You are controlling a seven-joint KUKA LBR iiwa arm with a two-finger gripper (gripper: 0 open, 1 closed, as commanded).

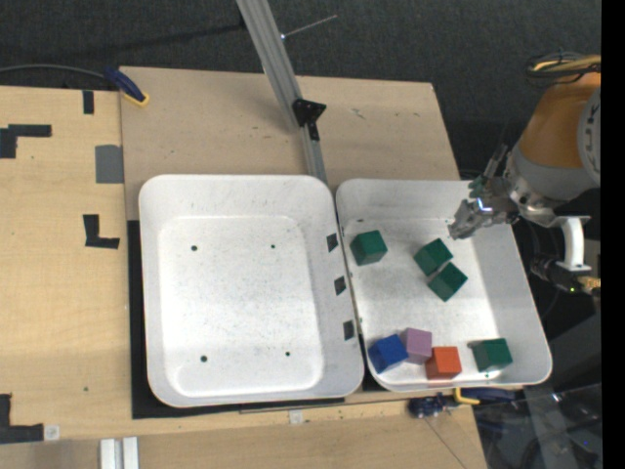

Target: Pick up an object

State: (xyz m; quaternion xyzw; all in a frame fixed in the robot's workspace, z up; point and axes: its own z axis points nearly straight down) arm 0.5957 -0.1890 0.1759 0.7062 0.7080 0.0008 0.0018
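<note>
- The gripper (469,218) hung over the upper right part of the right bin (410,195), reaching in from the right below the arm's orange band (562,115).
- Whether its fingers were spread or pressed together could not be told; they were small and blurred, and nothing showed between them.
- Nearest to it lay a green block (433,256), just below and left of the fingertips, with a second green block (448,281) touching or almost touching its lower right side.
- A third green block (368,247) sat well to the left, near the bin's left wall.
- Along the bottom edge of that bin stood a row: a blue block (388,352), a purple block (418,342) beside it, an orange block (444,362) touching the purple one, and a fourth green block (491,354) apart in the lower right corner.
- The left bin (156,262) sat just beside the right one, their rims meeting in the middle.
- A slanted metal rail (273,57) ran down from the top to the spot where the bins met, with a black clamp (309,112) on it.
- The wooden bench (59,262) carried black tape marks on its left side.
</note>
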